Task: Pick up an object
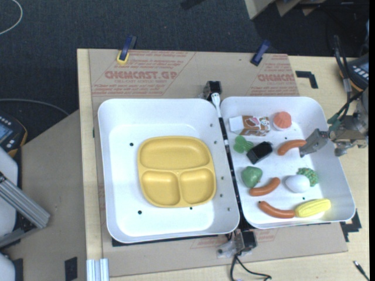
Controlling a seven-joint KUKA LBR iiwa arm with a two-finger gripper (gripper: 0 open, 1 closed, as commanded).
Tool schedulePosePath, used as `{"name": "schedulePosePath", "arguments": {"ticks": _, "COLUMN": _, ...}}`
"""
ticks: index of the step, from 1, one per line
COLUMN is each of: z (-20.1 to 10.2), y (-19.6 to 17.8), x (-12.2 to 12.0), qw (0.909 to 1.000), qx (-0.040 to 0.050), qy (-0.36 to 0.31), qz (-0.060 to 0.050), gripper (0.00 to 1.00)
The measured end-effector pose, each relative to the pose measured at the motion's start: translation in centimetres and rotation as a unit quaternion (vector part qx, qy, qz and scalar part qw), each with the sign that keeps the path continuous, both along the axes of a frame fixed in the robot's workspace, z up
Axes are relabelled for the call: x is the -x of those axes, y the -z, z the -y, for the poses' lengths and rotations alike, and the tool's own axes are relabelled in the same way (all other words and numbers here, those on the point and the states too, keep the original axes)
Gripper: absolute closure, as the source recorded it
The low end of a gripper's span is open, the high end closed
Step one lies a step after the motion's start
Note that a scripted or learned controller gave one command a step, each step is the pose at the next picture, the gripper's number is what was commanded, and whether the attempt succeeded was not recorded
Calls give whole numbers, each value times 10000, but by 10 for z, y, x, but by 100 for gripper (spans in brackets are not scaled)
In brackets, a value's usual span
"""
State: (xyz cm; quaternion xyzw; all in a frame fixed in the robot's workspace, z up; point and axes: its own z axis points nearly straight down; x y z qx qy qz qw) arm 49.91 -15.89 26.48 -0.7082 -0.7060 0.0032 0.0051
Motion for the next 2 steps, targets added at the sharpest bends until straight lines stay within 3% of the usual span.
{"name": "schedulePosePath", "arguments": {"ticks": 1, "z": 0, "y": -5, "x": -2, "qw": 10000, "qx": 13, "qy": -16, "qz": 58, "gripper": 0}}
{"name": "schedulePosePath", "arguments": {"ticks": 2, "z": 8, "y": 53, "x": -1, "qw": 10000, "qx": 1, "qy": -9, "qz": 19, "gripper": 0}}
